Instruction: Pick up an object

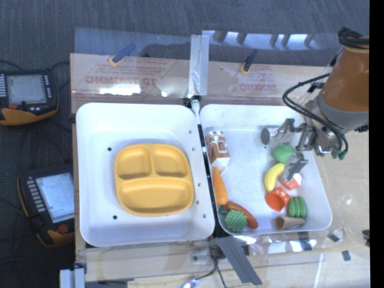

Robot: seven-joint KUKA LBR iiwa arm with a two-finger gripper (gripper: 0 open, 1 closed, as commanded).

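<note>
The gripper [293, 171] is positioned over the right bin [240, 122], near its right edge, above the toy banana [273, 176]; whether it is released or clenched cannot be told. The banana lies just beside a green ball [283, 153] and an orange cup [276, 200]. It is judged light, rigid and smooth, so liable to slip; a grasp across its narrow middle is advised.

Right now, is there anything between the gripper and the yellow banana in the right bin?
Nothing visible stands between them. The gripper hangs over the right bin, just right of the yellow banana and nearly touching it. A green round toy lies just above the banana and an orange-red piece just below, so they crowd it from both ends.
</note>
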